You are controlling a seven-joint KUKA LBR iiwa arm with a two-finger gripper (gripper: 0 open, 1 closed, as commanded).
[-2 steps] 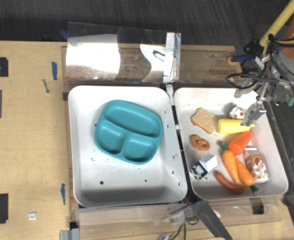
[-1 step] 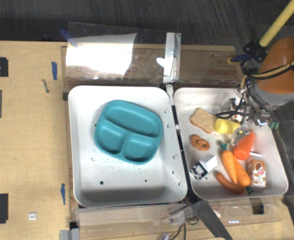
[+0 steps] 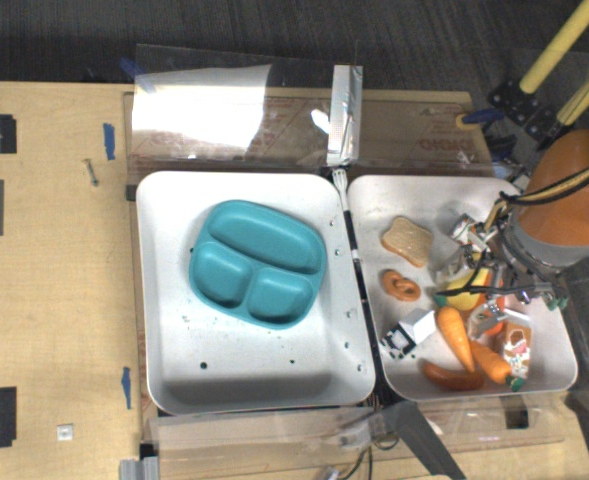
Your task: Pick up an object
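The right bin (image 3: 374, 200) holds several toy foods: a slice of bread (image 3: 407, 239), a small orange pretzel (image 3: 402, 287), an orange carrot (image 3: 455, 336), a brown sausage (image 3: 452, 374) and a yellow piece (image 3: 463, 282). A small black and white object (image 3: 400, 340) lies near the bin's left wall. My gripper (image 3: 481, 268) reaches down into the right half of this bin, over the yellow piece and just above the carrot. Its wrist with the orange band (image 3: 568, 200) hides the fingers from above.
The left bin (image 3: 174, 358) bears a teal divided plate (image 3: 258, 261). A clear plastic sheet (image 3: 234, 113) and a metal divider (image 3: 344, 113) stand behind the bins. Yellow poles (image 3: 566, 30) rise at the top right. Wooden bench surface (image 3: 44, 268) lies to the left.
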